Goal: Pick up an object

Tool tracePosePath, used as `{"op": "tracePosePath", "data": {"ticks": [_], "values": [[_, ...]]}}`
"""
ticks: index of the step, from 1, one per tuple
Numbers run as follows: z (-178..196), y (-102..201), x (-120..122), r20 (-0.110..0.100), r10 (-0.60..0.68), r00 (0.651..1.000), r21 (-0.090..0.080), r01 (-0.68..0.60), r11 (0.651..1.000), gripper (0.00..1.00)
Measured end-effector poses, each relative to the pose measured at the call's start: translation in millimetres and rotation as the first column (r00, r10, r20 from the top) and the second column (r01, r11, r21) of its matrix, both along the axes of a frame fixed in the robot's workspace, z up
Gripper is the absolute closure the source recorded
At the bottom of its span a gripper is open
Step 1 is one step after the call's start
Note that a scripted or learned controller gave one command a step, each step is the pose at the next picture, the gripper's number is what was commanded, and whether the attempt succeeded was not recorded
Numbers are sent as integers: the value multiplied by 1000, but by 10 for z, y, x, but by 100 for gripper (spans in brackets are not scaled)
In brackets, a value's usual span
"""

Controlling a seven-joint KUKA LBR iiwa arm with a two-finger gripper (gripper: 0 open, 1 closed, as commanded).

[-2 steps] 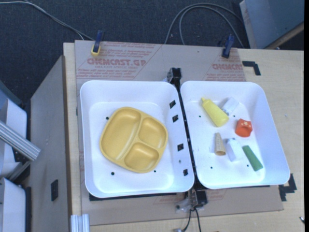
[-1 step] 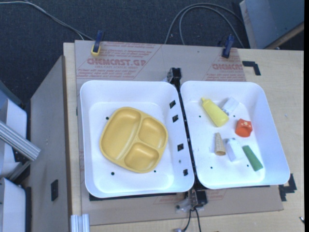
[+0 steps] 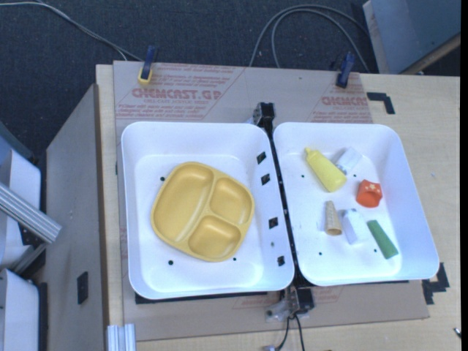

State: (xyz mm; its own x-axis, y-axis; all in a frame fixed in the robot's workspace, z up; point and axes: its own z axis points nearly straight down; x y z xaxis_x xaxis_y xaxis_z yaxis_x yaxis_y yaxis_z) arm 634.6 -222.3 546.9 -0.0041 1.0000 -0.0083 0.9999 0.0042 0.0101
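Yellow divided plate [image 3: 202, 210] in left bin [image 3: 139, 262], small items in right bin [image 3: 409, 258]

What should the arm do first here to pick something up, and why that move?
Probably bring the gripper over the right bin and line it up above the orange object. The small things all lie in that bin, and the orange one sits a little apart from its neighbours, while the left bin holds a wide yellow divided plate, likely hard to pinch.
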Motion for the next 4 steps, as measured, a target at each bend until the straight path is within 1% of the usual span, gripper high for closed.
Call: {"op": "tracePosePath", "data": {"ticks": [4], "values": [[465,22,12,15,6,1000,-11,-6,1000,100]]}}
